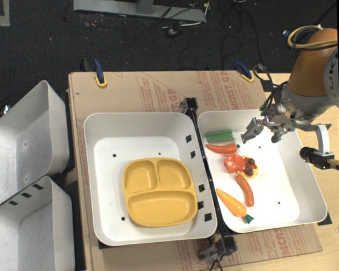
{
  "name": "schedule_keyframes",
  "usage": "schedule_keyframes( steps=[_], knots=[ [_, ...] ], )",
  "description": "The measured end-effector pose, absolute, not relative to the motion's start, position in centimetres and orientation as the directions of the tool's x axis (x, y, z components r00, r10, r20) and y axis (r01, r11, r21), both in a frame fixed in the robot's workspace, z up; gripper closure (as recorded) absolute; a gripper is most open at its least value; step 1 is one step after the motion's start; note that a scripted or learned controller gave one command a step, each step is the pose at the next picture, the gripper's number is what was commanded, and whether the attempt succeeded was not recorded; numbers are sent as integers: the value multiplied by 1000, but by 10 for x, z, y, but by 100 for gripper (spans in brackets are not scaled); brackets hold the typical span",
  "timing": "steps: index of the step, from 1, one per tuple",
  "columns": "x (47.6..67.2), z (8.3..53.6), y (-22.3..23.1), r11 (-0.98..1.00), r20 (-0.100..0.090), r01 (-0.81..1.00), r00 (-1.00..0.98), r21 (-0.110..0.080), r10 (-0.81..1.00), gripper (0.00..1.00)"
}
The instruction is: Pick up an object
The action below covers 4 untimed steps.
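The right bin [305, 202] holds a green block [219, 136], a red chili pepper [221, 148], a red and yellow toy with a dark spot [240, 164], a red sausage [245, 189] and an orange carrot [232, 203]. My gripper [265, 130] hangs over the upper part of this bin, right of the green block and above the red toy. Its two fingers are spread apart with nothing between them.
The left bin [104, 162] holds a yellow divided tray [159, 192]. A black divider [201, 159] runs between the bins. Two more white bins [27, 181] stand off the bench at the left. The arm's wrist [311, 71] reaches in from the upper right.
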<state>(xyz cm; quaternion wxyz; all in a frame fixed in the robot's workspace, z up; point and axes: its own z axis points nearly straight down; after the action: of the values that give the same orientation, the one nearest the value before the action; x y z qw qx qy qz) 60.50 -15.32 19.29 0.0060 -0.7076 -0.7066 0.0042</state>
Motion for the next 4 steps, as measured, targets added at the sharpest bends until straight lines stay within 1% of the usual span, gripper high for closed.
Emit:
schedule_keyframes(
  steps=[1, 2, 3, 4],
  knots=[
    [608, 201, -153, 1, 0, 1000, -1, -1, 1000, 0],
    [599, 146, -147, -1, 1, 1000, 1, -4, 1000, 0],
    [599, 94, -146, -1, 1, 1000, 1, -2, 1000, 0],
    [599, 106, -146, -1, -1, 1000, 1, 1, 1000, 100]
  ],
)
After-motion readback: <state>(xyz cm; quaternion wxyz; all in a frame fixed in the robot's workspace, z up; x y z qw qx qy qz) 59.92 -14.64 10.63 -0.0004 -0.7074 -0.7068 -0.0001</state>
